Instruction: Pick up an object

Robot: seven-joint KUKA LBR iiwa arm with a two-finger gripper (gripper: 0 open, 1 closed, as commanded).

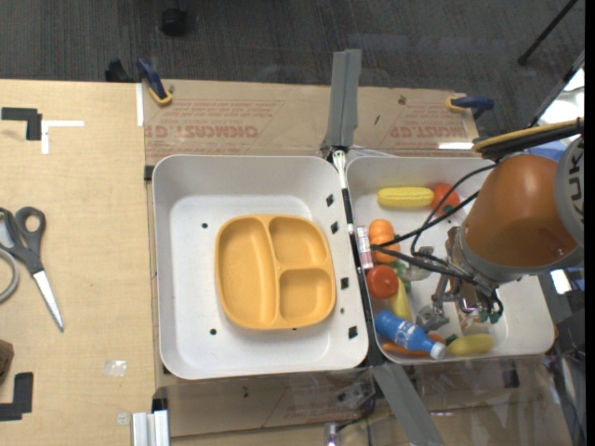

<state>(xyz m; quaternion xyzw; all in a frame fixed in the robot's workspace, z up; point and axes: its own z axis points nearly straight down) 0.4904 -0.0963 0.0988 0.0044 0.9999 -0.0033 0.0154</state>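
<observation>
While scissors point(35, 258) lie on the wooden bench point(74, 203) above dark carpet point(279, 17), the fingers point(453, 309) are too cluttered to read.

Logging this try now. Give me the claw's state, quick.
Claw: low in the right bin among the toy food; cannot be told whether it is open, closed or holding anything.

Toys crowd the right bin point(521, 347): yellow corn point(405, 196) at twelve o'clock, a red tomato point(382, 282) at nine, a blue bottle point(408, 332) lying at seven.
</observation>
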